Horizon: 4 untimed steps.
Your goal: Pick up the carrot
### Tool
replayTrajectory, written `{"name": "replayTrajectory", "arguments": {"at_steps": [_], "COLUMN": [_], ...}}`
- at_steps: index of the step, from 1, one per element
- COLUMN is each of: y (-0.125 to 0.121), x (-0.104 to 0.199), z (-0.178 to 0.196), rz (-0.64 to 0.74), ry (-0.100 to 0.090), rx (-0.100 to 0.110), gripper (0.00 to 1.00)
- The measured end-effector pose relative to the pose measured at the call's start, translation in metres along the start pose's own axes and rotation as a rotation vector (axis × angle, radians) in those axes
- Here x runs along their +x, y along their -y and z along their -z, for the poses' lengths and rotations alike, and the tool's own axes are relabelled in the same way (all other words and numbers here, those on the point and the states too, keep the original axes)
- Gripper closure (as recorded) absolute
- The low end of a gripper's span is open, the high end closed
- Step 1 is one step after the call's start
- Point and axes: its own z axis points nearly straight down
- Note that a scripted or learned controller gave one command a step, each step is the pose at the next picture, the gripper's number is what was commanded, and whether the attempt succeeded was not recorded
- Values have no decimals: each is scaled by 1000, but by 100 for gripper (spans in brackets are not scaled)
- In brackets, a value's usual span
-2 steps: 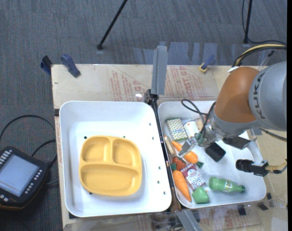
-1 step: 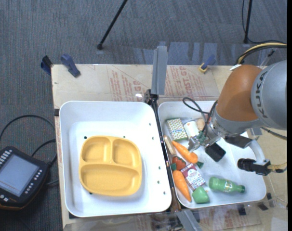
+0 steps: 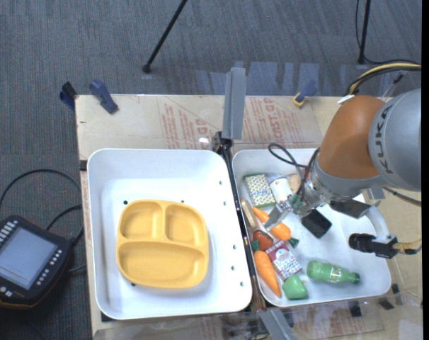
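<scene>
Camera view shows us two white bins side by side; the left bin [image 3: 101,190] holds a yellow plate [image 3: 163,244] with three parts. In the right bin [image 3: 374,222] we see many toys in a heap. The carrot [image 3: 267,272] lies near the bin's front left, next to a small green toy [image 3: 295,287]; a red and white packet [image 3: 284,258] lies beside it, and a green bottle [image 3: 333,273] rests further right. The grey arm reaches in from the right; its gripper [image 3: 278,214] hangs above a small orange toy [image 3: 280,230], apart from the carrot. We cannot tell if the fingers are spread or pressed together.
</scene>
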Motion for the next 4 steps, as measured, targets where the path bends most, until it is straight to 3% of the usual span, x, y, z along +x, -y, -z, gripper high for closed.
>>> {"name": "replayTrajectory", "arguments": {"at_steps": [1, 2, 3, 4], "y": [1, 1, 2, 2], "x": [-1, 0, -1, -1], "z": [8, 8, 16, 15], "rz": [-4, -4, -6, -7], "ry": [-3, -3, -5, -6], "rx": [3, 3, 6, 6], "gripper": [100, 0, 100, 0]}}
